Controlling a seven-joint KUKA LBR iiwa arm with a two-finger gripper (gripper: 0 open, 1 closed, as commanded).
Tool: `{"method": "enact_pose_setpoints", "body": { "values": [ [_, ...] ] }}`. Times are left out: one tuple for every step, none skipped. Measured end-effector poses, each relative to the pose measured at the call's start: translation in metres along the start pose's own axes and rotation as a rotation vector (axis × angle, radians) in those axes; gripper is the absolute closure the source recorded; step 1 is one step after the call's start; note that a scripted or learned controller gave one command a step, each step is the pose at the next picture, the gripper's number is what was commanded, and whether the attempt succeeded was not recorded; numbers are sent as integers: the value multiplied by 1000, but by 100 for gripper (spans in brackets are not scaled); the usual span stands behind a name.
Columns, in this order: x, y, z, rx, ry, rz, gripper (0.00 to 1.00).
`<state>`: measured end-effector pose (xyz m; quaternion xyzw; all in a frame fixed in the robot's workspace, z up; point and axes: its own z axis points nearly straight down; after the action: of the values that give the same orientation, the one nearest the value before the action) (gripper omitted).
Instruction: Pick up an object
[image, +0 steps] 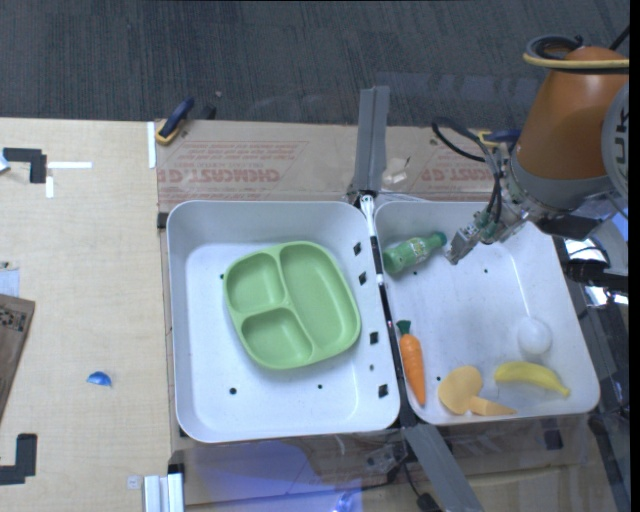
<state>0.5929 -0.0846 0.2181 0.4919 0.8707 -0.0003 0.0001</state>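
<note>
Wooden bench, two white bins, divided green plate (292, 304) sitting in the left one. In the right bin (566, 290) the gripper (466, 242) hovers near the back wall, nothing between its fingers. The green bottle (410, 251) lies just to its left, long axis pointing roughly at the gripper, so that's probably the easiest grab.

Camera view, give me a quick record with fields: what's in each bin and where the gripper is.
left bin: green divided plate
right bin: green bottle at the back left, carrot along the left wall, banana, orange slices, white ball
gripper: over the right bin's back, just right of the bottle, nothing seen held
</note>
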Motion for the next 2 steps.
{"method": "enact_pose_setpoints", "body": {
  "values": [
    [-46,-22,27,0,-1,397,100],
    [-40,-14,9,0,-1,462,100]
  ]
}}
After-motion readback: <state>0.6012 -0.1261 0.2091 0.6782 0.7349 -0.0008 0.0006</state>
